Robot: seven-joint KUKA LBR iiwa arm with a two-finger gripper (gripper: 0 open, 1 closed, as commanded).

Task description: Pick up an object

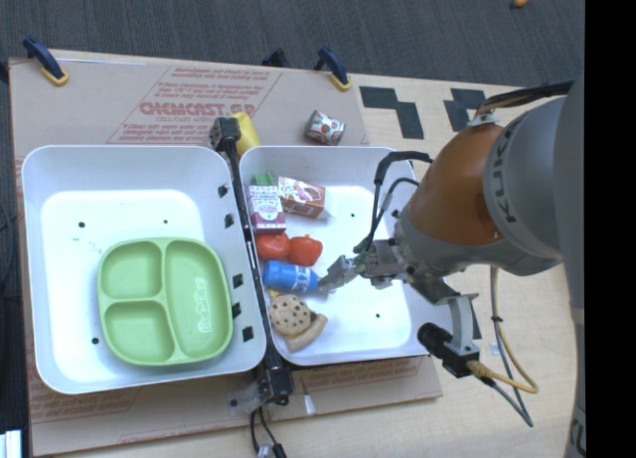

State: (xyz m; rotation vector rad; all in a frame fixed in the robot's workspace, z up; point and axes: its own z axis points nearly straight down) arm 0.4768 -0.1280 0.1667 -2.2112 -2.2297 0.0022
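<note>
- Objects for picking lie in the right bin (pixel 393 342), gathered along its left wall: a small carton with red print (pixel 264 206), a red-and-white packet (pixel 303 197), a red toy pepper (pixel 293 247), a blue bottle (pixel 291 278) lying on its side, and a cookie-like piece (pixel 295 319) nearest the front.
- Hand (pixel 331 277) sits low inside the right bin, its tip just beside the right end of the blue bottle, near or touching it; whether it is open or closed cannot be told, and nothing is visibly lifted.
- Arm's orange band (pixel 452 193) and grey body hang over the right half of that bin, with black cables looping around the wrist.
- Left bin (pixel 60 178) carries a pale green divided plate (pixel 164 299) with three compartments, lying flat toward the front.
- Small red-and-white packet (pixel 325 128) rests on the tabletop (pixel 427 113) behind the right bin, well apart from the hand.
- Yellow item (pixel 240 132) sits at the back where the two bins meet.
- Blue clamps (pixel 335 67) grip the far edge of the cardboard sheet (pixel 199 108) under the bins.
</note>
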